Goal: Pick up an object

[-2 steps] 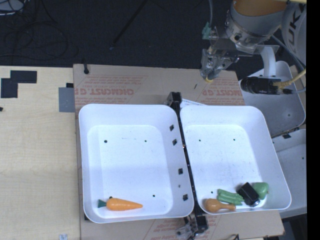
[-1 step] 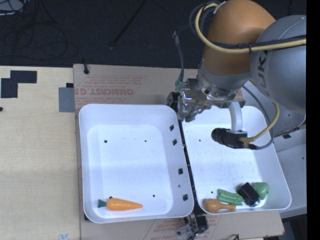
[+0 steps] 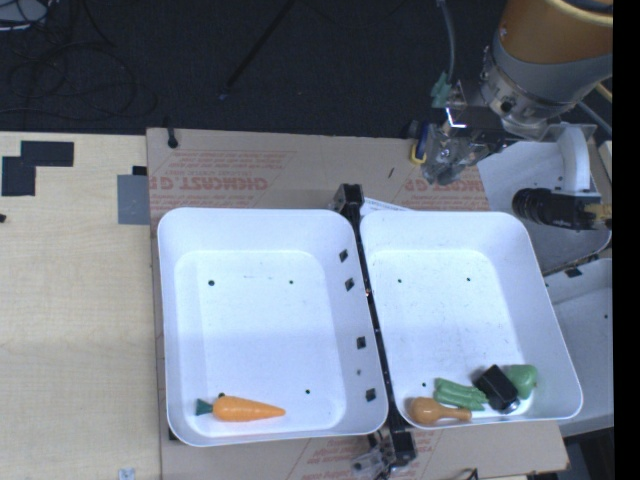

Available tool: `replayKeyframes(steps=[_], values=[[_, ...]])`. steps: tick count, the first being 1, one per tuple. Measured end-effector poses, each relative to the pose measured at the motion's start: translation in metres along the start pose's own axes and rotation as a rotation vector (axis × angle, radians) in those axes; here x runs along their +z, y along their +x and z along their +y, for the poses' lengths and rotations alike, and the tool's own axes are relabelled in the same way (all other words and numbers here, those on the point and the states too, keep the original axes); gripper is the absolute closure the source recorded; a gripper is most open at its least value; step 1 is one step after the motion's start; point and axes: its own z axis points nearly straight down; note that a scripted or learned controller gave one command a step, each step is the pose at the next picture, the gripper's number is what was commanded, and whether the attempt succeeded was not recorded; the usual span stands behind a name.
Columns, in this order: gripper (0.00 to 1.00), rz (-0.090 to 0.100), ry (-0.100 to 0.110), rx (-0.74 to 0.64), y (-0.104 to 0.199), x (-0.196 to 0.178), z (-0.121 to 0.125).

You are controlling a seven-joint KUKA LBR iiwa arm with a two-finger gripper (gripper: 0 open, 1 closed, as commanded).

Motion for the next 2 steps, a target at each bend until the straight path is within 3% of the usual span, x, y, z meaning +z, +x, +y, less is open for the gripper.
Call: replayKeyframes(steps=[1, 2], values=[[1.00, 0.000, 0.022, -0.001, -0.019, 0.074, -0.006], [1.00, 0.003, 0.016, -0.007, 0.018, 0.074, -0.027]])
